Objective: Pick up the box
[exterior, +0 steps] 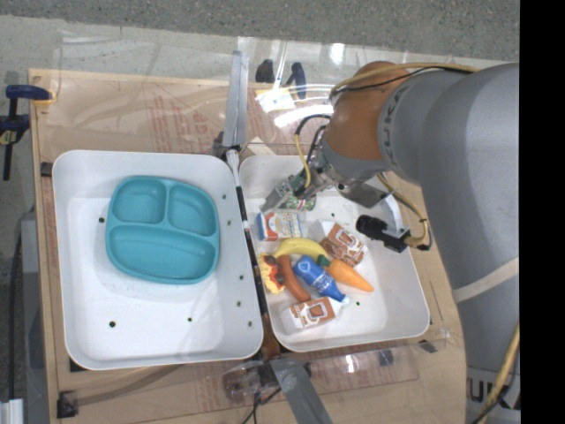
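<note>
Gripper point(298, 191) low near right bin point(415, 312) far edge, just above box point(281, 225); claw opening, contents: cannot tell. Risk: snagging crowded banana point(302, 248) instead.

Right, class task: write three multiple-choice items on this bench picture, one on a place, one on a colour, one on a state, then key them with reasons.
1. Where does the tray lie?
A. left bin
B. right bin
C. on the bench outside the bins

2. What colour is the tray?
A. red
B. teal
C. yellow

3. How does the banana lie?
A. alone in a bin
B. among other food items
C. on the tray

Key:
1 A, it sits on the left bin floor.
2 B, it is plainly teal.
3 B, the carrot and small boxes crowd round it in the right bin.
</note>
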Controlling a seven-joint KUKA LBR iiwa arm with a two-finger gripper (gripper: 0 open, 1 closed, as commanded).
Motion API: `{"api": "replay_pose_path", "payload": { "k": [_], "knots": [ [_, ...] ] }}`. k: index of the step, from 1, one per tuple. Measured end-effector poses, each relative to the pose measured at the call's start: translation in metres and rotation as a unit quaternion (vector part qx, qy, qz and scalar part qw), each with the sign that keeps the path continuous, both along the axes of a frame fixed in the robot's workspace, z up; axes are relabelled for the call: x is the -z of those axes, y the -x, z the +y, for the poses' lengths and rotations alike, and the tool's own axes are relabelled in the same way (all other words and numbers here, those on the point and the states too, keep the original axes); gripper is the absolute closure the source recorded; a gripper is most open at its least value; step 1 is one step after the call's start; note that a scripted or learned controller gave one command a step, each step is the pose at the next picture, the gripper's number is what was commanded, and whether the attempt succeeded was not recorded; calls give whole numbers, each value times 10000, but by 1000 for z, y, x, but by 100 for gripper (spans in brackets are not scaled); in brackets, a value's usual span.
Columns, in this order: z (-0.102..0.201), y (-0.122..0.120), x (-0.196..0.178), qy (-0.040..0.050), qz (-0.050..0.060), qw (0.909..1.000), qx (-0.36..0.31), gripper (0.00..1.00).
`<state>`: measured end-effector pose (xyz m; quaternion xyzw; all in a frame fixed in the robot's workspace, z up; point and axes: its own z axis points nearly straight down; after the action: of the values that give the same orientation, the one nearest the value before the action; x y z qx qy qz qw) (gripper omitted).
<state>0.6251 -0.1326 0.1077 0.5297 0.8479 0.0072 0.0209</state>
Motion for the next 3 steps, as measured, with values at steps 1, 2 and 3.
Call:
{"api": "replay_pose_path", "payload": {
  "k": [1,2,3],
  "knots": [
    [0,10,0,35,13,9995,-317,0],
    [-2,22,0,53,21,9975,-698,0],
    [-4,20,-13,71,-4,9975,-696,100]
  ]
}}
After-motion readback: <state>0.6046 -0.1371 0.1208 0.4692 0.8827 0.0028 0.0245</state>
